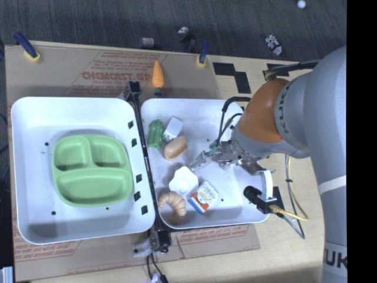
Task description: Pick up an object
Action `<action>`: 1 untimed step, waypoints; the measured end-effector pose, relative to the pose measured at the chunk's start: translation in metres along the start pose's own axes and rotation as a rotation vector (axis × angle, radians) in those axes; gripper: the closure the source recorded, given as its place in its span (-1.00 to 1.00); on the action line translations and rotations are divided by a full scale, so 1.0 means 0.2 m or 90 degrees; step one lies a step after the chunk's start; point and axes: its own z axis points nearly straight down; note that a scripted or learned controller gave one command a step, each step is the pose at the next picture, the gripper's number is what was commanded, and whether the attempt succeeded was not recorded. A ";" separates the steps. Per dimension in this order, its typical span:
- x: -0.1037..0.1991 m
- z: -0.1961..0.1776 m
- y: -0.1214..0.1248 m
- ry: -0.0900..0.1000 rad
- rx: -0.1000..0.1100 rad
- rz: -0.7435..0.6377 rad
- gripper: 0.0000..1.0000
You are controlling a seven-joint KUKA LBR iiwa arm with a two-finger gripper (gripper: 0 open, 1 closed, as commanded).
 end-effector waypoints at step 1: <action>0.00 -0.05 0.00 -0.001 0.001 -0.004 1.00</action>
